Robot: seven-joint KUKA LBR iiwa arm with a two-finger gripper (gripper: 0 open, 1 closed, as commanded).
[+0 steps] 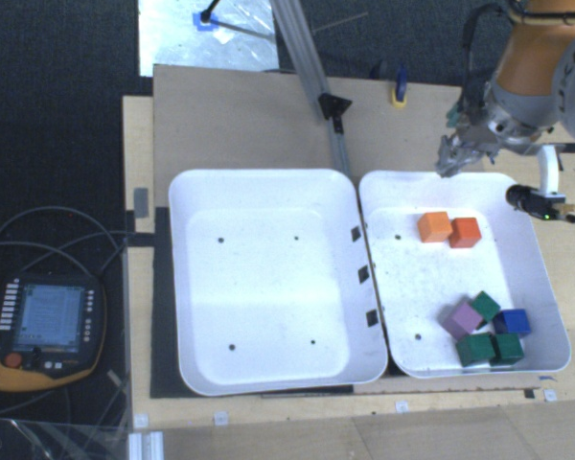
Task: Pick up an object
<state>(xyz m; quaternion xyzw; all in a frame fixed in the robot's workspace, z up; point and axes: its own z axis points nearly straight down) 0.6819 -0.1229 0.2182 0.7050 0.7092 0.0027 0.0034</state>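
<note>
A single fixed camera looks down on the bench (259, 123) from above, at a slant. The far edge of the bench lies toward the top of the picture, the near edge toward the bottom. It stands far enough back to take in both bins whole, plus dark floor on the left with a pendant (46, 332) lying there.

The gripper (452, 164) enters at upper right, hanging over the far rim of the right bin (546, 286). From it, the left bin (187, 257) lies off to the picture's left and nearer the camera. The blocks (484, 329) sit on the gripper's near side, toward the lower edge.
</note>
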